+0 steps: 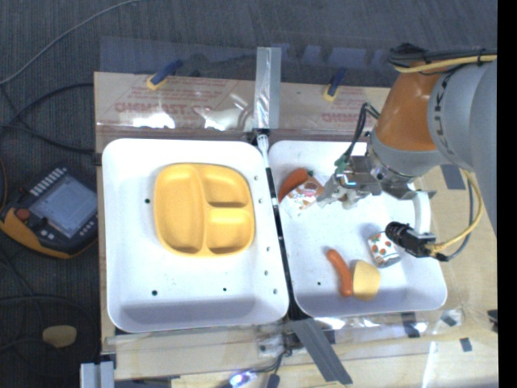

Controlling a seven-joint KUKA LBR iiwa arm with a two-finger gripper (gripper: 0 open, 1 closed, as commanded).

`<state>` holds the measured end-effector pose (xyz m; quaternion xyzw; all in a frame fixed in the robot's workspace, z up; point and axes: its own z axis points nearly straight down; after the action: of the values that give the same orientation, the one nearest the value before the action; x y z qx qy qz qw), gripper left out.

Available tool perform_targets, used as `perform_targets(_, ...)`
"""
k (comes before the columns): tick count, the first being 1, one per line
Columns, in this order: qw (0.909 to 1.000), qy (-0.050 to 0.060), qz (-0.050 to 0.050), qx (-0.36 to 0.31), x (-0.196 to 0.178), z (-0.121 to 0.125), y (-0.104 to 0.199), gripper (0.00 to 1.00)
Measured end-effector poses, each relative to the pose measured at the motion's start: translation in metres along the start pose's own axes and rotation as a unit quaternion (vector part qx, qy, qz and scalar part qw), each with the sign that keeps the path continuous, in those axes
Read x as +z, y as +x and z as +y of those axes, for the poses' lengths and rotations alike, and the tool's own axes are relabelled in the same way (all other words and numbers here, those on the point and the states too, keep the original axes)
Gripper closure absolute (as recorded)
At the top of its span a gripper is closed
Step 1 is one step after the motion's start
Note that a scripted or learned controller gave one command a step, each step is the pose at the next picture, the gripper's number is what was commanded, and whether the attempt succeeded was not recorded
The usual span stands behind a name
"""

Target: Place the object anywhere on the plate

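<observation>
A yellow divided plate (203,208) lies in the left bin (129,297). My gripper (335,186) hangs low over the upper part of the right bin (420,293). Just to its left lie a small white and red object (306,197) and an orange-red carrot-like piece (292,180), near the bin's left wall. The gripper tip is close to the white and red object, but I cannot tell whether they touch. Lower in the bin are an orange sausage (340,271), a yellow block (366,280) touching it, and a small white spotted cup (383,250).
The ridge where the two bins meet (275,217) stands between the gripper and the plate. A handheld controller (58,208) rests on the floor to the left. Taped plastic sheeting (194,107) covers the board behind the bins.
</observation>
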<state>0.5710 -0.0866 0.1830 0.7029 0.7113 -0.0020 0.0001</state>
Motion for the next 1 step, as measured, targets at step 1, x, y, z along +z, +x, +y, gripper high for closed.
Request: perform_targets(1, 0.999, 0.0, 0.0, 0.045, 0.0, 0.0926, 0.0763, 1.0)
